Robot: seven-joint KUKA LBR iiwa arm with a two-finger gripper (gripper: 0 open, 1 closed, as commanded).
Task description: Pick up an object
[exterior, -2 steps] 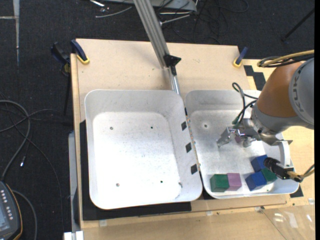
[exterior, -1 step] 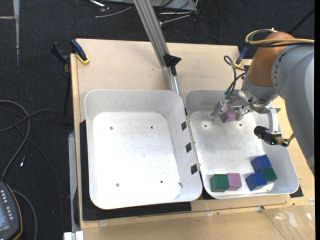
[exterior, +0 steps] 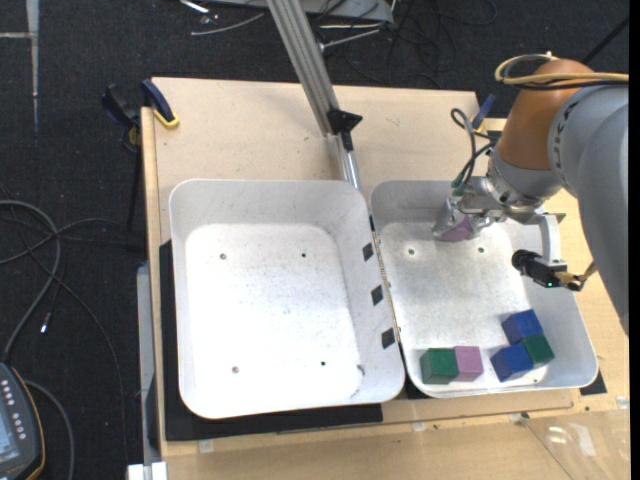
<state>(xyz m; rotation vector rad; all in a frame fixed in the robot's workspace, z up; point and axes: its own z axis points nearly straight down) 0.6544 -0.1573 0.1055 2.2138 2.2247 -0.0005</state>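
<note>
No readable writing or labels anywhere. Left bin: white, speckled floor. Right bin: along near edge, green cube touching pink cube; further right, blue block, small green block, second blue block clustered at near-right corner. Arm reaches in from right, orange band above wrist, wrist angled down-left over far part of right bin. Gripper low there, fingers pinching purple block.
</note>
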